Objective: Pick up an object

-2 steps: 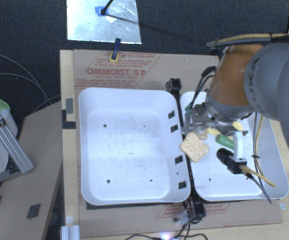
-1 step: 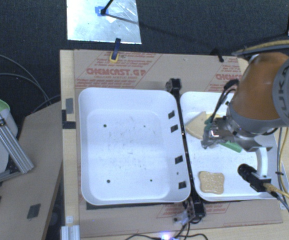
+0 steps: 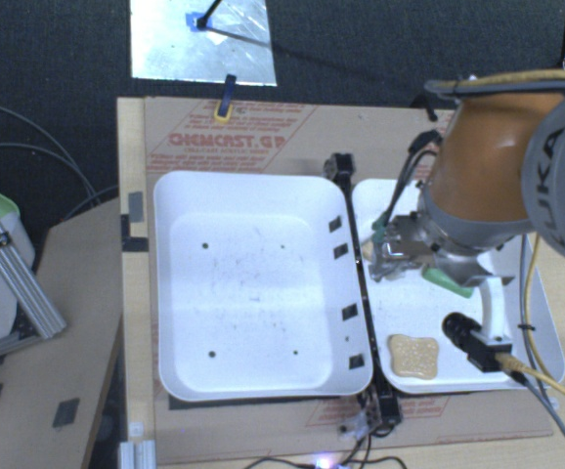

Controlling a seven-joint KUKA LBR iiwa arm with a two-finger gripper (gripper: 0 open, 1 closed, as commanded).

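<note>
Gripper (image 3: 388, 252) first: it hangs low over the inner side of the bin on the view's right, near the strip where the two bins meet. The bulk of the wrist hides it from above, so it cannot be told whether the claw is open or closed. Nothing can be seen held in it.

The arm (image 3: 498, 164) covers much of that bin, with its orange band uppermost. It reaches in from the view's right and bends steeply down, a pose that suits a straight drop onto something lying flat.

The bench (image 3: 77, 262) carries a printed cardboard sheet (image 3: 234, 130). Both bins sit on this sheet, probably so that they stay level and in one place under the fixed camera.

The left bin (image 3: 253, 281) shows only its bare, speckled white floor, so the work looks to be on the other side. The right bin (image 3: 410, 306) holds the candidates for picking.

A tan piece shaped like a slice of toast (image 3: 412, 356) lies flat near the front wall, apart from the gripper and in the open. A smaller green piece (image 3: 449, 280) lies just beside the gripper, partly under the wrist. Whether the two touch cannot be told.

Judged by nearness, the green piece is the likelier target, and the pickup is not yet shown as done.
</note>
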